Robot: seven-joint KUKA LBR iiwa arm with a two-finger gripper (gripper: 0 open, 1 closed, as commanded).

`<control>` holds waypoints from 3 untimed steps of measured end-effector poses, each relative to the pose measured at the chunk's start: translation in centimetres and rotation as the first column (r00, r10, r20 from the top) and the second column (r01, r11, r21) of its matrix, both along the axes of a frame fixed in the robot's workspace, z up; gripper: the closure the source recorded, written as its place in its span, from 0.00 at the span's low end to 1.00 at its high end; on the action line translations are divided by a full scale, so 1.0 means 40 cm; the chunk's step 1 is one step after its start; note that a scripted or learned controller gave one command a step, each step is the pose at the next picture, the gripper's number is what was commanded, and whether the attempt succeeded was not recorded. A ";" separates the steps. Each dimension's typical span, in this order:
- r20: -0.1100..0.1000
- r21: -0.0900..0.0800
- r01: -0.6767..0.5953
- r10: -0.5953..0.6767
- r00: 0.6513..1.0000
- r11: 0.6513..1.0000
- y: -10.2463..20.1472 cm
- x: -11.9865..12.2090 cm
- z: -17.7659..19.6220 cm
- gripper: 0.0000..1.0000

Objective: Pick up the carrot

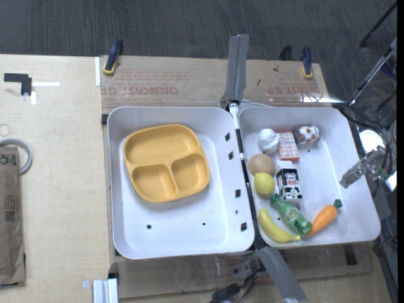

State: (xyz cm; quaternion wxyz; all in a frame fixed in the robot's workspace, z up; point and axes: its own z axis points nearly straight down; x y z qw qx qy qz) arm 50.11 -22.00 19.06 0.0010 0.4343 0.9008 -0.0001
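The carrot (324,219) lies diagonally, green top pointing upper right; gripper (357,173) state unclear.

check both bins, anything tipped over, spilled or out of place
Nothing spilled or damaged. The green bottle lies on its side between the banana and the carrot in the right bin. The yellow plate sits flat in the left bin.

Robot lab: clamped cardboard (214,81) under white bins (120,188), grey carpet (189,11).
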 end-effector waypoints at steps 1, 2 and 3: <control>0.001 0.000 0.043 -0.043 0.999 0.999 0.063 -0.020 0.168 1.00; 0.001 0.000 0.043 -0.043 0.999 0.999 0.063 -0.020 0.168 0.00; -0.002 0.001 0.037 -0.037 0.999 0.999 0.043 -0.055 -0.051 0.00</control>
